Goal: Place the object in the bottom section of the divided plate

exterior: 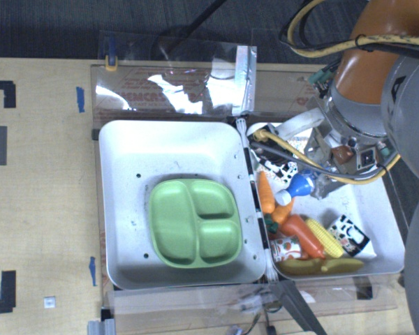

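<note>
At the near edge of the right bin [384, 208] lies a heap of toy food: a dark yellow-green piece like a pickle or banana [320, 266] along the near wall, a corn cob [327, 237] and a red-orange pepper-like piece [304, 234] just above it, and a black-and-white patterned block [349, 234] beside them to the right. A little farther back stands an orange carrot [265, 192] close to the wall between the bins, with a blue-and-white piece [298, 186] and another black-and-white item [285, 171] just beyond. Which of these is meant as the object cannot be told; all of them lie in the right bin. In the left bin [126, 152] the green divided plate [194, 222] rests slightly near of centre, and its compartments, the near-side section included, hold nothing. Farther back and to the right, the arm's wrist and the gripper [339, 160] hang over the far part of the right bin, above the toys, amid cables; whether the pincer is wide, narrow or closed on anything cannot be told, and no item is seen between its parts. By this showing the task is at its beginning: nothing has been carried across, so the pick, the move over the dividing wall to the left bin, and the setting down in the plate's bottom section are all yet to do.
</note>
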